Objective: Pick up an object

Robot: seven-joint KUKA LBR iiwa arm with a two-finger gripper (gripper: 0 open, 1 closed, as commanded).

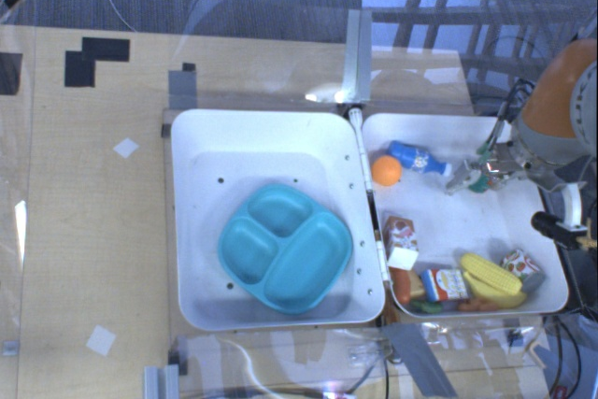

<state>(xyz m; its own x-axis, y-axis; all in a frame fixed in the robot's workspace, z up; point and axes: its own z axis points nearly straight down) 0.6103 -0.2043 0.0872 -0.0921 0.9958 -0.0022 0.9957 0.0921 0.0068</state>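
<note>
My gripper hangs over the back of the right bin, coming in from the right under the arm's orange band. Just left of it lies a blue and white bottle on its side, its right end close to the gripper. An orange ball rests beside the bottle near the bin's left wall. Toward the front lie a brown snack packet, a yellow corn cob, a small carton and a little box. Nothing can be seen held.
The left bin holds a blue divided plate. A metal divider post stands behind the seam between the bins. Cables run along the right edge near the arm. Bare bin floor shows in the middle of the right bin.
</note>
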